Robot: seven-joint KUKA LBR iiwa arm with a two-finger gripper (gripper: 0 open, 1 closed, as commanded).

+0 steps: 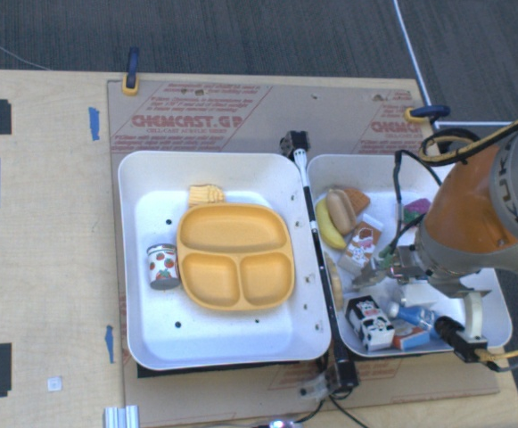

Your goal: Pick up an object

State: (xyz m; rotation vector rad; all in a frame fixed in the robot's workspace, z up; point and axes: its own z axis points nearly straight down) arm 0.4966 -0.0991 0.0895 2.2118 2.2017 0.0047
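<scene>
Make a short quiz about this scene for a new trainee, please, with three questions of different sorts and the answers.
1. True or false: the yellow divided plate lies in the right bin.
2. Which thing stands beside that plate in the left bin? A) small printed can B) banana C) hot dog
3. Fill in: the arm reaches over the ____ bin.

Key:
1. False; it lies in the left bin.
2. A, the small printed can. The banana and hot dog lie in the right bin.
3. Right.

The arm [486, 221] is grey with a broad orange band, black cables looping beside it above the right bin [499, 328].
</scene>
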